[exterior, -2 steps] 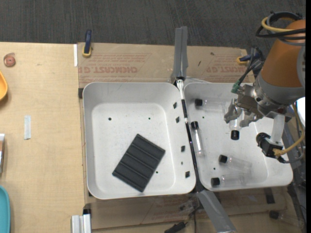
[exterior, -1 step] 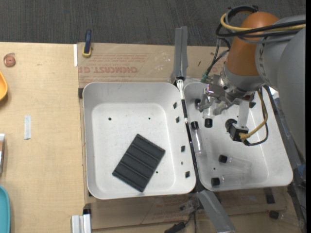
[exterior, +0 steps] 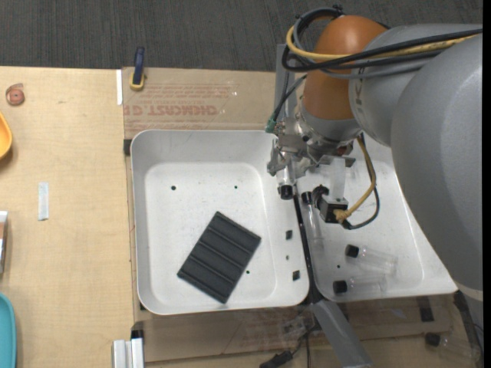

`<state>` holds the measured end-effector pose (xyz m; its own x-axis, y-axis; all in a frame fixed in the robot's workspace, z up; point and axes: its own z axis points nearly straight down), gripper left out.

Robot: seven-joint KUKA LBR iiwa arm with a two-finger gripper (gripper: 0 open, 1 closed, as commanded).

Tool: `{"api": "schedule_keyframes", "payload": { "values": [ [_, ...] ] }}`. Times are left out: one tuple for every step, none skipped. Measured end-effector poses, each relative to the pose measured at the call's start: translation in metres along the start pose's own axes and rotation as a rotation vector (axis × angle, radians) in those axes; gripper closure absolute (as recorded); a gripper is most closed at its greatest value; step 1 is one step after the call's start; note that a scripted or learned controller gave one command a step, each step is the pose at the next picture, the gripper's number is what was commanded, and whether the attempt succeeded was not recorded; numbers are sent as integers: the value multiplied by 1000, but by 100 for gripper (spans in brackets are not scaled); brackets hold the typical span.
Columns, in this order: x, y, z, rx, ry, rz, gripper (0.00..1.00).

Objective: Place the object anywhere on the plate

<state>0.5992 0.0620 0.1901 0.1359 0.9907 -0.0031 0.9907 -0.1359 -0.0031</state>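
Observation:
A dark ribbed rectangular plate [exterior: 220, 256] lies flat and turned at an angle in the front middle of the left bin [exterior: 153, 228]. In the right bin [exterior: 406, 236], two clear tube-like objects with black caps rest near the front: one [exterior: 370, 259] and another [exterior: 354, 285] just below it. My gripper [exterior: 298, 193] hangs below the orange wrist band, over the wall between the two bins near its back half. Small black parts and a yellow cable crowd around it, and nothing can be made out in its grasp.
The grey arm [exterior: 430, 129] covers the right bin's back and right side. Behind the bins lies cardboard [exterior: 192, 106] with a blue clamp [exterior: 138, 66]. The wooden bench [exterior: 61, 205] on the left carries an orange item [exterior: 4, 140] and a teal item [exterior: 6, 332] at its edge.

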Motion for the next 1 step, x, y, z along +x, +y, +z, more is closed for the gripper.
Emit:
{"api": "schedule_keyframes", "payload": {
  "values": [
    [39, -37, -236, -2, -1, -423, 100]
  ]
}}
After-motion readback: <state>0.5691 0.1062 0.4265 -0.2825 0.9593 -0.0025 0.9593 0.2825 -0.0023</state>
